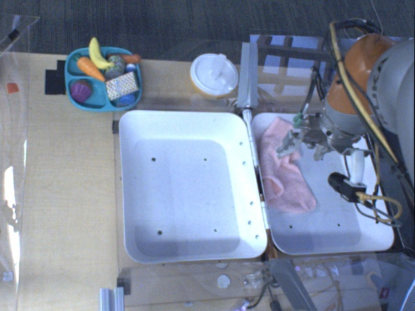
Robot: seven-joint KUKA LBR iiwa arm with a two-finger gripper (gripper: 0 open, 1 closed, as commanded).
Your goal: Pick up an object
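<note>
A pink cloth (pixel 284 168) lies crumpled along the left side of the right bin (pixel 337 235). My gripper (pixel 292 143) hangs over the cloth's upper right part, at the end of the grey arm with the orange band (pixel 355 76) that comes in from the right. Its tips are close to the cloth or touching it; which one I cannot make out from above.
The left bin (pixel 181 238) sits beside the right one. Behind it on the bench are a blue tray (pixel 72 102) of toy food and a round white lid (pixel 214 74). Black cables (pixel 353 190) hang over the right bin's right side.
</note>
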